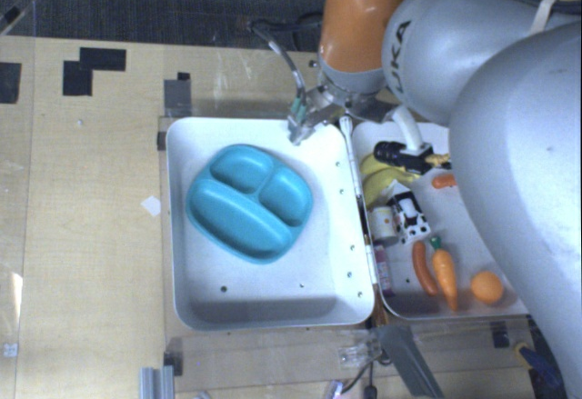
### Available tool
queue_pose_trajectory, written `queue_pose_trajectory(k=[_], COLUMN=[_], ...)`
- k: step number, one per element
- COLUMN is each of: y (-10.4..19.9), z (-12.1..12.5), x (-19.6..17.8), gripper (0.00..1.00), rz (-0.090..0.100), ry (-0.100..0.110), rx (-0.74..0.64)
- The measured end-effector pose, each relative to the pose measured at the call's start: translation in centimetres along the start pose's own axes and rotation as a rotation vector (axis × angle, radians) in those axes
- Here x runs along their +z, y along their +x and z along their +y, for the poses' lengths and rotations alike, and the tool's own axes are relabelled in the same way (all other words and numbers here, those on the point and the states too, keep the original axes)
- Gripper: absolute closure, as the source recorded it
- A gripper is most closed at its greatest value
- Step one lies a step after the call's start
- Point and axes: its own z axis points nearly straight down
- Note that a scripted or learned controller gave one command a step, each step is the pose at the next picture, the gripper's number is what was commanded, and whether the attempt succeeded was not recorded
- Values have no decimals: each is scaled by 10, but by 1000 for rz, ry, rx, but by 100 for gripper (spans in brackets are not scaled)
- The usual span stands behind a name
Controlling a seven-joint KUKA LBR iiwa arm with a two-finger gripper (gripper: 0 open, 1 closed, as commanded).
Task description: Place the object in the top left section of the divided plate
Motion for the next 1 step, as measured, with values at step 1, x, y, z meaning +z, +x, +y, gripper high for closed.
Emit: queue_pose_trajectory(k=[1], y=[10], z=[-90], x=[-24], gripper=[100], rz=[-1], ry=[0], rx=[20])
